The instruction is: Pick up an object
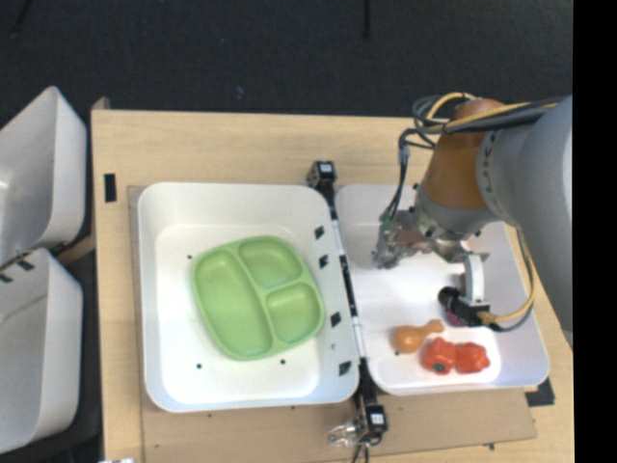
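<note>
— Objects first: what do you see nearest the camera?

— You have a red toy (455, 357) by the right bin's (516, 360) near wall, touching an orange pear-shaped piece (415, 337) on its left.

— And the arm?

— Your gripper (390, 252) hangs over that bin's far-left part, well apart from both toys. You cannot tell how wide its fingers stand, and nothing shows between them.

— The other bin?

— A green divided plate (256, 297) lies flat in the left bin (164, 374).

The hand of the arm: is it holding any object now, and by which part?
Nothing shows in the hand. It hangs over the right bin, apart from the orange toy and red toy.
</note>
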`<state>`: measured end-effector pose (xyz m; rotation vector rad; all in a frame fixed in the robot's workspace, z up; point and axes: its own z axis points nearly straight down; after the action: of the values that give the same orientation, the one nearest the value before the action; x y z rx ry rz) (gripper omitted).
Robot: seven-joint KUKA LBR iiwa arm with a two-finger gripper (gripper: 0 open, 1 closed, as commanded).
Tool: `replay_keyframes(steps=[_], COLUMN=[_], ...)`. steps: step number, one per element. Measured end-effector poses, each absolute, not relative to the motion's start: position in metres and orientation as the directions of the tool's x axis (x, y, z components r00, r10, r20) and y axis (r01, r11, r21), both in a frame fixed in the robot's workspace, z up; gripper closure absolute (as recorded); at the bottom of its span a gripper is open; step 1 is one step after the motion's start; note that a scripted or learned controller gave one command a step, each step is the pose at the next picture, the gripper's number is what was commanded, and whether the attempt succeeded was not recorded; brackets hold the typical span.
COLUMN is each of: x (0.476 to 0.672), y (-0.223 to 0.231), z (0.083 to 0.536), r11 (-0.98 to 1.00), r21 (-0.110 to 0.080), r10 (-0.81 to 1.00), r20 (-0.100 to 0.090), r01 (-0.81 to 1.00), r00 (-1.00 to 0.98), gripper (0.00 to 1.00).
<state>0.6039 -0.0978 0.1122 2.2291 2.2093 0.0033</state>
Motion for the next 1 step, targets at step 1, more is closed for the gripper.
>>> replay_keyframes(steps=[1], x=[0.6067], y=[-0.1007], z=[0.1554], r11=[-0.007], r21=[0.004], r10=[1.000], r20=[-0.001], r01=[1.000], r00=[0.007], gripper=[1.00])
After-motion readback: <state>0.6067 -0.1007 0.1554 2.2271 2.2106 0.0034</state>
